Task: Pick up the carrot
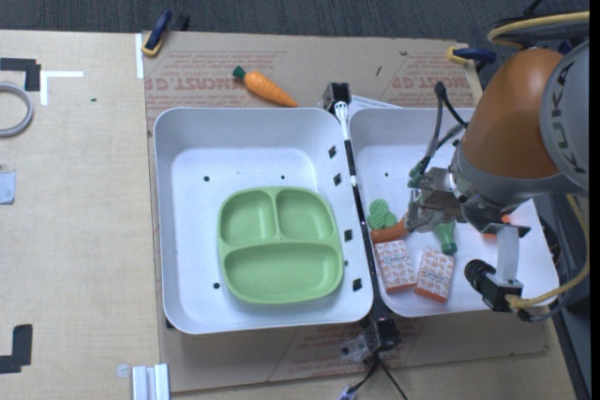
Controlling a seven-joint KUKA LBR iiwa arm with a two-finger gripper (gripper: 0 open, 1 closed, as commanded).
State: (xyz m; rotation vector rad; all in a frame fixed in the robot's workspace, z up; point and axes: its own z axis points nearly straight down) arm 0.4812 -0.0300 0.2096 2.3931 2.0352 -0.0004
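Likely descending: gripper (424, 213), finger state unclear, just right of carrot (390, 230) in right bin (394, 131); center over carrot before closing

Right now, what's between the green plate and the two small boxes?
In the camera view, the two bins' adjoining walls stand between plate and boxes.

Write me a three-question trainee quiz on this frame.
1. True or false: the green plate lies in the right bin.
2. The carrot nearest the view's top edge lies: A) in the left bin; B) on the cardboard behind the bins; C) on the plate.
3. How many small boxes lie in the right bin?

Key: 1 false, the plate is in the left bin; 2 B; 3 two.
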